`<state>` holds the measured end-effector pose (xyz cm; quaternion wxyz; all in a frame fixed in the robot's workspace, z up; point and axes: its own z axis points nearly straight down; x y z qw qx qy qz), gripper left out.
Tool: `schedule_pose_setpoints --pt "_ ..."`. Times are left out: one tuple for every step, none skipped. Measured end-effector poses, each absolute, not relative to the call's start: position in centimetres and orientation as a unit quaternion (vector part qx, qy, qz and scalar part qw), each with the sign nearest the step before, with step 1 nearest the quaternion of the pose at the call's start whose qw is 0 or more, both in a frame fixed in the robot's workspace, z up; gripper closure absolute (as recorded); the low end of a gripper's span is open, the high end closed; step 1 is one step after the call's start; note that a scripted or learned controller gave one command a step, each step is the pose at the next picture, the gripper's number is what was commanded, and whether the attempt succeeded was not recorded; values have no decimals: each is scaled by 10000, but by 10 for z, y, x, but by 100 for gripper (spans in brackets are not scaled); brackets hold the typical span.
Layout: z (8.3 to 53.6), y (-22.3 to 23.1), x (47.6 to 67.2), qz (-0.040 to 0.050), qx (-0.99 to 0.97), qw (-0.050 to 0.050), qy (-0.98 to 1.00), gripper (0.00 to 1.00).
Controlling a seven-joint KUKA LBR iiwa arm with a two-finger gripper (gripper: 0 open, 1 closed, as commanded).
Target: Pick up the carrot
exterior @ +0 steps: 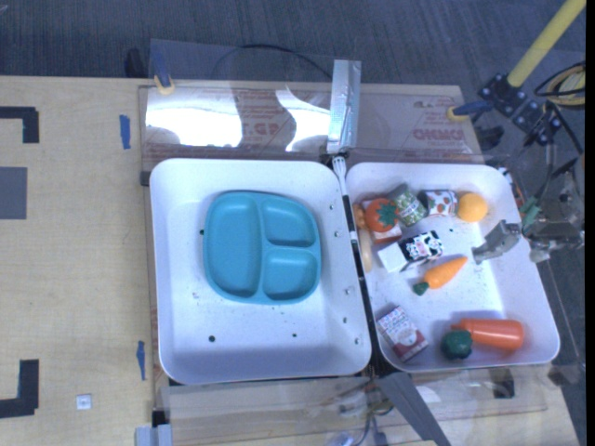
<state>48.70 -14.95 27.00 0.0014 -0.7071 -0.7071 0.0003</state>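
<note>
A small orange carrot [444, 271] with a green stem end lies tilted in the middle of the right bin [530, 286]. My gripper [494, 242] hangs low over that bin just to the right of the carrot's tip and a little behind it, seemingly apart from it. The arm [550, 223] comes in over the bin's right rim.
In the right bin are a longer orange-red vegetable with a dark green end [487, 334], a small carton [403, 332], a cow-patterned box [420, 246], a tomato-like toy [379, 215], an orange ball [471, 207] and small packets. The left bin [177, 277] holds a blue divided plate [261, 246].
</note>
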Motion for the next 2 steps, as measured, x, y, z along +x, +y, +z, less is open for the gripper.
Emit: schedule_pose_setpoints --pt "147 -120 499 32 -7160 49 -6981 0" --pt "206 -190 520 -6 -6865 -30 -7271 0"
